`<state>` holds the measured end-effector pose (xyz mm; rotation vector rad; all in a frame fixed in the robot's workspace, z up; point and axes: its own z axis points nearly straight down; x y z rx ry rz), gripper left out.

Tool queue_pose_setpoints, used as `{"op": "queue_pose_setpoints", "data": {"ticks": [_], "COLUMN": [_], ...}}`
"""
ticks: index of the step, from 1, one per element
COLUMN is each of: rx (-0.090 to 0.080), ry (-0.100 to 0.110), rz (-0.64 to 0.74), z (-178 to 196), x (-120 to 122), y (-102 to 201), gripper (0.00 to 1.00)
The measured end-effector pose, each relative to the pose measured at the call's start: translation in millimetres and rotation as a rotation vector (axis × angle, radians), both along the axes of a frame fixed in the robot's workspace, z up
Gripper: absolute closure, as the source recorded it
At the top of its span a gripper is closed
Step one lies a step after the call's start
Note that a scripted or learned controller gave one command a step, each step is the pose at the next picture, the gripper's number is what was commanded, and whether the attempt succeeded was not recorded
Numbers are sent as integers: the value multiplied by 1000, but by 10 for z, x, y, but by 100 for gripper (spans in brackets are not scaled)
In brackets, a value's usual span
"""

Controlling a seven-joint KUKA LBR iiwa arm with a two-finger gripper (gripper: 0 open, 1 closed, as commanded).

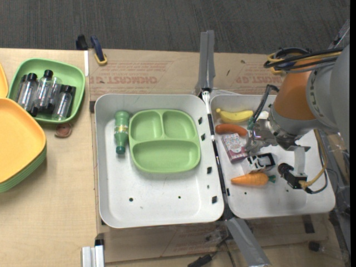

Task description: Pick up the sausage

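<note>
The sausage (230,129) is a reddish-orange link lying in the right bin (278,202), just below a yellow banana (235,115). My gripper (259,159) hangs low over the same bin, right of a purple packet (234,147) and just above a carrot (250,179). It sits down and to the right of the sausage, apart from it. Nothing shows between its black fingers.
The left bin (156,204) holds a green divided plate (164,139) and a green bottle (120,130). On the bench at left stand a green tray of dark bottles (47,90) and a stack of yellow plates (19,149).
</note>
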<state>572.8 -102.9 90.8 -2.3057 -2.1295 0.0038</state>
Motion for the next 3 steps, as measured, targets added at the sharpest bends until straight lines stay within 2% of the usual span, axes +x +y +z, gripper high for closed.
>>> {"op": "queue_pose_setpoints", "data": {"ticks": [1, 2, 3], "rx": [0, 0, -2], "ry": [-1, -1, -1], "rz": [122, -179, -400], "z": [2, 0, 0], "x": [-713, -959, -963], "y": [-230, -648, -1126], "gripper": [100, 100, 100]}}
